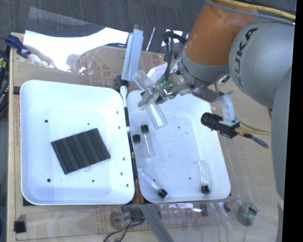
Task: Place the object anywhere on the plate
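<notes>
A dark ribbed rectangular plate (80, 150) lies flat in the left bin (35, 93), slightly turned. Several clear vials with black caps lie in the right bin (219, 147): one near the divider (147, 143), one at the front (153, 184), one at the front right (203, 172). A small black cap (144, 127) sits just below the gripper. My gripper (149, 98) hangs over the far left corner of the right bin. Its two translucent fingers (142, 80) stand spread apart, open, and I see nothing held between them.
The grey arm with its orange band (218, 30) fills the upper right and covers the right bin's far edge. A black cylinder (219, 124) juts out over the right bin. A raised divider (126, 126) separates the bins. Clear plastic and cardboard lie behind the bins.
</notes>
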You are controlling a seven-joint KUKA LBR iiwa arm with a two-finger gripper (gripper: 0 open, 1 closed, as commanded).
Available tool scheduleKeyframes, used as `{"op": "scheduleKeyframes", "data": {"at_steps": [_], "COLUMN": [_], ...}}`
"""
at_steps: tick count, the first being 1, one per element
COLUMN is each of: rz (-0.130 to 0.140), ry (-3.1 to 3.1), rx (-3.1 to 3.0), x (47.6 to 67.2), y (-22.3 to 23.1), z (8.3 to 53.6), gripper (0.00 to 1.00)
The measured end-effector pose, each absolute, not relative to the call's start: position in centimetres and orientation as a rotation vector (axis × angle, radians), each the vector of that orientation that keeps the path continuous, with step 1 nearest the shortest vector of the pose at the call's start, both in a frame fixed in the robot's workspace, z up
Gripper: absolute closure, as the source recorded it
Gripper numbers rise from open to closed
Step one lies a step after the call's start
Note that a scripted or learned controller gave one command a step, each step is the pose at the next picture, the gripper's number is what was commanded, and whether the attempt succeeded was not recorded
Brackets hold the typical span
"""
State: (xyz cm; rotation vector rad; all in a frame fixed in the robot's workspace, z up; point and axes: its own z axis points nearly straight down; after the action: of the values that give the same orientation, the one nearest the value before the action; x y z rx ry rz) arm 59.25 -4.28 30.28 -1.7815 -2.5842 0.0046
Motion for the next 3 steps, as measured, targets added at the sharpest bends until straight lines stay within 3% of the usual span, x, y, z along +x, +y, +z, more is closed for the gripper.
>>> {"op": "scheduleKeyframes", "data": {"at_steps": [1,2,3], "rz": [0.003,0.001,0.002], "ry": [-2.711,-2.822,-2.825], "rx": [-1.585,-1.378,-1.372], "x": [63.7,64.6,64.6], "y": [4.7,16.3,16.4], "z": [27.2,25.8,26.8], "gripper": [1.00,1.00,1.00]}}
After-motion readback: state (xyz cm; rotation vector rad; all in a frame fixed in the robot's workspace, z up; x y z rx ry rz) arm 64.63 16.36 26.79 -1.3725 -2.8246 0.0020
